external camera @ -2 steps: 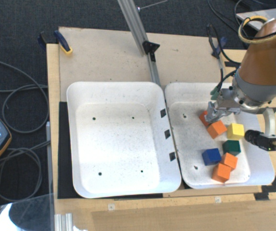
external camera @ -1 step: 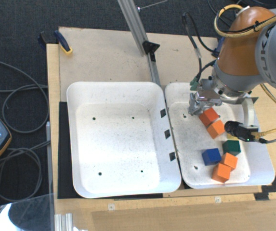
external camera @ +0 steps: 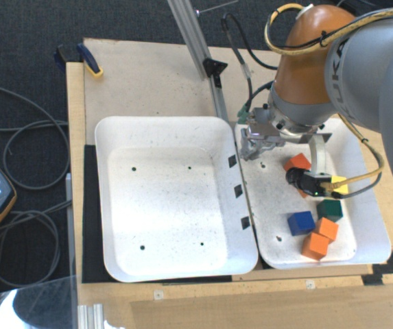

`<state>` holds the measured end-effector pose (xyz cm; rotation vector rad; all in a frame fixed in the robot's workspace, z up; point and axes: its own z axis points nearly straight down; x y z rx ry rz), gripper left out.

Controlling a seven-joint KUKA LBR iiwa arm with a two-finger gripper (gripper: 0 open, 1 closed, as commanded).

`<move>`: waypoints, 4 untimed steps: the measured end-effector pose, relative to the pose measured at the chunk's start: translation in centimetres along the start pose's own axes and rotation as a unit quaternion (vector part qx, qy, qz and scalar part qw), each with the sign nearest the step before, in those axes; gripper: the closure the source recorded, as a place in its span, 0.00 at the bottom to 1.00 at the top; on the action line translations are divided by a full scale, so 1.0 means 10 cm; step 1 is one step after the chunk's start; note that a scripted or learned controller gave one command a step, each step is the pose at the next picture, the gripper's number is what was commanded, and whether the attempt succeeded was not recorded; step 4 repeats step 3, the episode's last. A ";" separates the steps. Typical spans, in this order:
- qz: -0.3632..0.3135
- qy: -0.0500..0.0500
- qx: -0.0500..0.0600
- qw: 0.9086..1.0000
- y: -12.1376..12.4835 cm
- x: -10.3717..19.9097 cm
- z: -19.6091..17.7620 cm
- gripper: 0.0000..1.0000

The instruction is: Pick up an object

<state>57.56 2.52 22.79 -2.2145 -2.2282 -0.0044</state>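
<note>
End effector [external camera: 261, 141] low over right bin [external camera: 271, 204], no grasp visible.
Arm [external camera: 319, 60] hangs over the bin's far left corner beside the divider; can't tell from this angle how the end effector is set, and nothing shows in it. Candidates are bunched on the bin's right side: orange block [external camera: 296, 162], green block [external camera: 331, 208], blue block [external camera: 301, 223], two orange cubes [external camera: 319, 238]. Left bin [external camera: 162, 197] is probably the drop side.

left bin [external camera: 162, 190] lies open; blocks [external camera: 316, 228] crowd right bin [external camera: 367, 204].

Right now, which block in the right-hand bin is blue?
The blue block, alone in that colour: the green block and two orange blocks lie just right of it.
</note>
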 end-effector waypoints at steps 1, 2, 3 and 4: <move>0.000 0.000 -0.001 1.000 0.24 0.53 -0.04 1.00; 0.002 0.000 0.000 1.000 0.15 0.68 -0.18 1.00; 0.002 -0.001 0.001 1.000 0.15 0.66 -0.17 0.00; 0.002 -0.001 0.001 1.000 0.15 0.66 -0.17 0.00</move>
